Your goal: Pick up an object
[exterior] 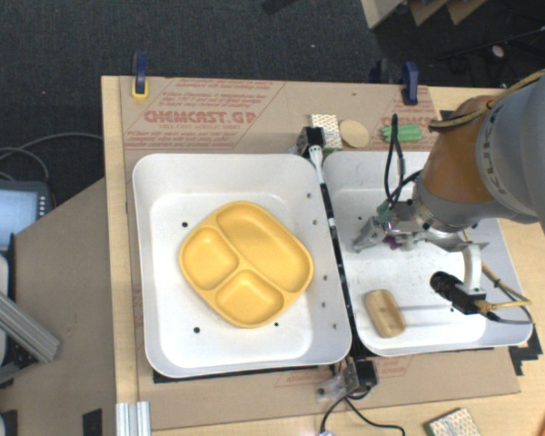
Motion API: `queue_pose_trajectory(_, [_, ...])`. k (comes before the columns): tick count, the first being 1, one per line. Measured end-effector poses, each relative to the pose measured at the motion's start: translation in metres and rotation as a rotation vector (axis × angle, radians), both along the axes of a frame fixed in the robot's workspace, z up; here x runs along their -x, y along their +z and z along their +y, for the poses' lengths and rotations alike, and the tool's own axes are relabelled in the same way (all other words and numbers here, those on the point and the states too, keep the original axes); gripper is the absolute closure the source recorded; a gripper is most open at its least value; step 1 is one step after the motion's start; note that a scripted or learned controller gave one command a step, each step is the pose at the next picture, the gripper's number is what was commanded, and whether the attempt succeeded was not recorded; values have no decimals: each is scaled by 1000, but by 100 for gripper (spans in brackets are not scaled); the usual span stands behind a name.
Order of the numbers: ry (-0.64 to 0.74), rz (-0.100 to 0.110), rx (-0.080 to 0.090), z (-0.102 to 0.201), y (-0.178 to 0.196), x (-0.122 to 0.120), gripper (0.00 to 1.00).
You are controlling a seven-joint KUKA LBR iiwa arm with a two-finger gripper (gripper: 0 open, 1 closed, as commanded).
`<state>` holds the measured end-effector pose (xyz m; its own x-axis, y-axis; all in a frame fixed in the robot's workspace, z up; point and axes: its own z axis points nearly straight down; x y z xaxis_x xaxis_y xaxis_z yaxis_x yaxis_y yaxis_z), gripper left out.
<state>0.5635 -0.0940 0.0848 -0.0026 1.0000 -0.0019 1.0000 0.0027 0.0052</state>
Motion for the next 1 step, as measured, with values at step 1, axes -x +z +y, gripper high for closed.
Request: queue_pose_trajectory(1, [-2,-1,1,-47,0,-47,0])
